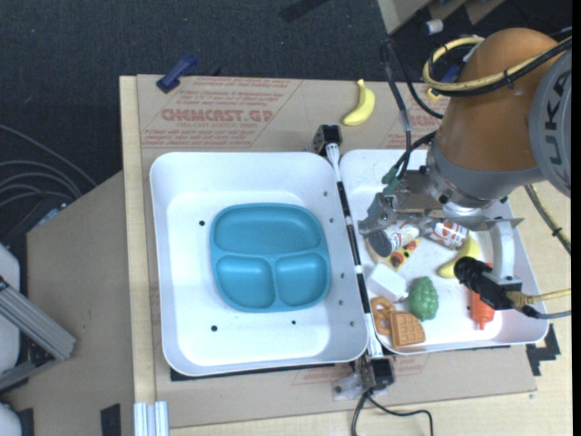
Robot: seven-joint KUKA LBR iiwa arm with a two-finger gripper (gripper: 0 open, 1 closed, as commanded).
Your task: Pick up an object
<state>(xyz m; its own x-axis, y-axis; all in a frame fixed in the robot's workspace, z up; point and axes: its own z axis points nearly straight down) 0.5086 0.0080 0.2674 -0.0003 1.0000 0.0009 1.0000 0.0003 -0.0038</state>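
My claw (392,218) hangs low in the right white bin (536,327); whether it is clenched I cannot tell. Just below it lie small toys, a green knobbly lump (423,298) and a tan waffle piece (399,324). Left of that bin, a blue divided plate (270,255) sits in the other.

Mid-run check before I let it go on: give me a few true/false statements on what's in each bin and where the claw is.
1. The blue divided plate lies in the left bin. True.
2. The yellow banana lies in the right bin. False: it lies on the board behind the bins.
3. The claw is over the right bin. True.
4. The waffle sits on the plate. False: it is in the right bin's front corner, beside the green toy.
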